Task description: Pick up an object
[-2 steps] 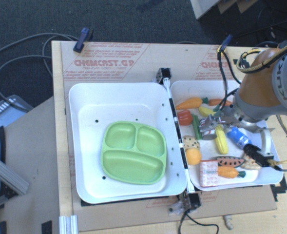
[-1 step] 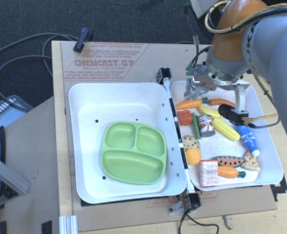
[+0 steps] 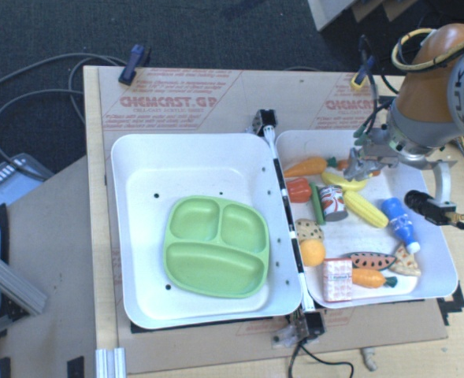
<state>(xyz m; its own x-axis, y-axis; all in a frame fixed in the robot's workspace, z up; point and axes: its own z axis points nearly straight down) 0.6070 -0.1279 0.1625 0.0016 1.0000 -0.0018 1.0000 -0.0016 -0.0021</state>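
brown board bench (image 3: 216,93) underneath, printed with red lettering, bearing two shallow white bins side by side. left bin (image 3: 137,164) holding a green divided plate (image 3: 216,246), three compartments, lying flat and turned slightly askew. right bin (image 3: 444,270) crowded with toy food. grey arm with orange band (image 3: 436,69) reaching in from the right, wrist over the far part of the right bin. gripper (image 3: 363,166) down among the items at the bin's far side, just above a yellow banana (image 3: 343,182); cannot tell whether open or closed, nor whether anything sits between.

banana lying flat, long axis roughly left to right, near end tipped a little toward the bin's middle, tucked under the gripper. yellow corn cob (image 3: 367,209) just beside it, long axis slanting from upper left to lower right, touching or nearly touching the banana. orange carrot (image 3: 306,166) along the far edge, pointing left to right. blue bottle (image 3: 399,223) lying on its side, slanting down to the right. pink box (image 3: 337,280) near the front edge, upright on its short end in view. can (image 3: 332,203) with red label beside a green strip. red piece (image 3: 298,190) against the left wall. small orange (image 3: 312,253) by the left wall, below a spotted cracker-like piece (image 3: 309,231). blue clamp (image 3: 132,64) at the bench's far left corner.
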